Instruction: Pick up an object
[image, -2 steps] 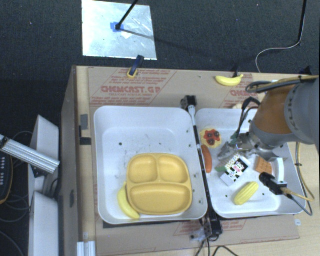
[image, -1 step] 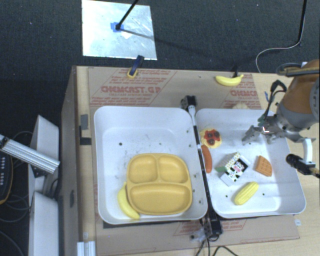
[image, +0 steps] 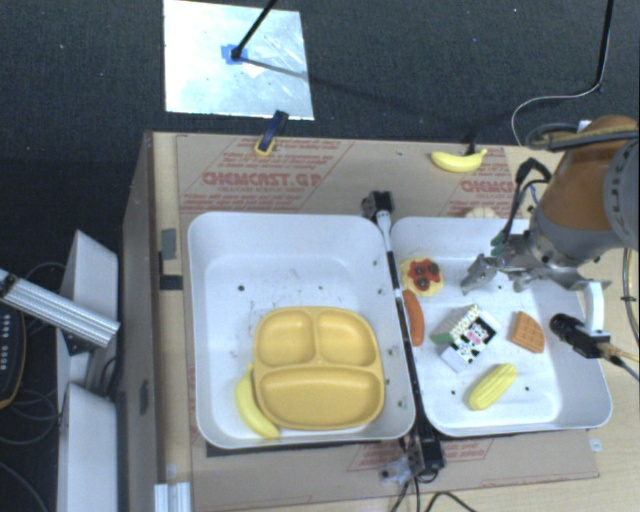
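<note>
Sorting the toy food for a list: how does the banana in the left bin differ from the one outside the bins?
The left-bin banana lies tucked against the yellow divided tray, running near-vertical in the camera view. The outside banana lies on the bench board beyond the right bin, near-horizontal, touching nothing else, and looks smaller. Both are yellow and curved.

Arm cut off at the frame's right edge above the right-hand bin

The arm (image: 590, 190) ran out of frame at the right, its upper links unseen, and the gripper (image: 484, 271) was too small and blurred to read. The divided yellow tray (image: 318, 365) hid part of a banana (image: 253, 405). Printing on the small patterned box (image: 468, 335) was illegible.
</note>
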